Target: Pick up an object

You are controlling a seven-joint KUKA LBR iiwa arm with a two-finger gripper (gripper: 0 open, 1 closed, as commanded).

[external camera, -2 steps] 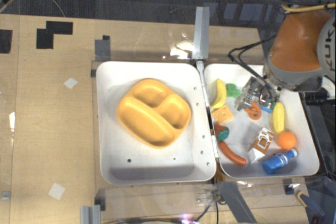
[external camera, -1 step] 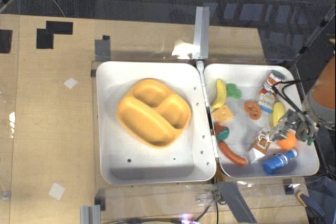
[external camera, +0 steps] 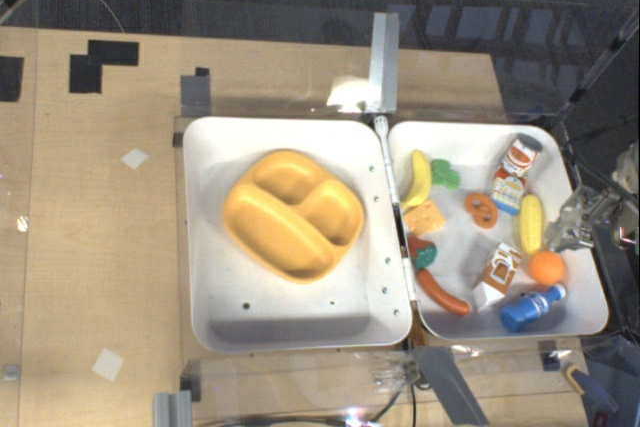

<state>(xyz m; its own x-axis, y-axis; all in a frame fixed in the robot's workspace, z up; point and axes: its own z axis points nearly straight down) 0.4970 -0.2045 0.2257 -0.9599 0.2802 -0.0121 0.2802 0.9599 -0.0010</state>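
- Orange ball (external camera: 545, 268) near the right bin's (external camera: 600, 315) right edge looks light, smooth, rounded; grip across its middle.
- Gripper (external camera: 575, 223) just beside it; finger state unclear.

Wooden worktop (external camera: 90, 215) bears two white bins side by side; left bin (external camera: 215, 315) holds yellow sectioned plate (external camera: 292, 213), three compartments, upright, set askew; right bin (external camera: 590, 310) holds toy food: banana (external camera: 418, 179) by dividing wall, green piece (external camera: 445, 177) touching it, cheese wedge (external camera: 424, 216) below, sausage (external camera: 441, 292) near front, orange slice (external camera: 481, 208) mid-bin, carton (external camera: 514, 174) at back right, corn cob (external camera: 531, 221) beside orange fruit (external camera: 545, 268), small box (external camera: 498, 273), blue bottle (external camera: 530, 307) lying at front right; claw (external camera: 580, 220) over bin's right rim, near corn cob; finger state unclear.
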